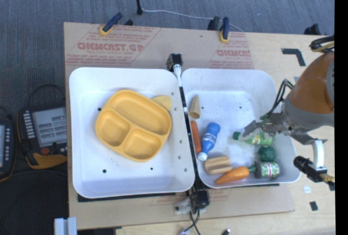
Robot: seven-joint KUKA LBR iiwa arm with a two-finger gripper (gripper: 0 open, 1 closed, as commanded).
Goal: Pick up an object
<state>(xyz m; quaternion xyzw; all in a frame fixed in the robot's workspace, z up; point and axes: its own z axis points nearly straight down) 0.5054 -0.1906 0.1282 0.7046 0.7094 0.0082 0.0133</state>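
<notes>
Nearest the camera in the right bin (261,77) lie a carrot (232,175), a bun (217,163) and a can (267,169). Just beyond, the gripper (254,129) hangs low over a green bottle (253,138); whether its jaws are open cannot be told. A blue bottle (210,137) lies further left. The left bin (81,119) holds a yellow tray (133,124).

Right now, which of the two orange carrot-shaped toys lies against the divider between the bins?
The slim orange carrot along the divider; the fatter one lies near the front wall.
</notes>
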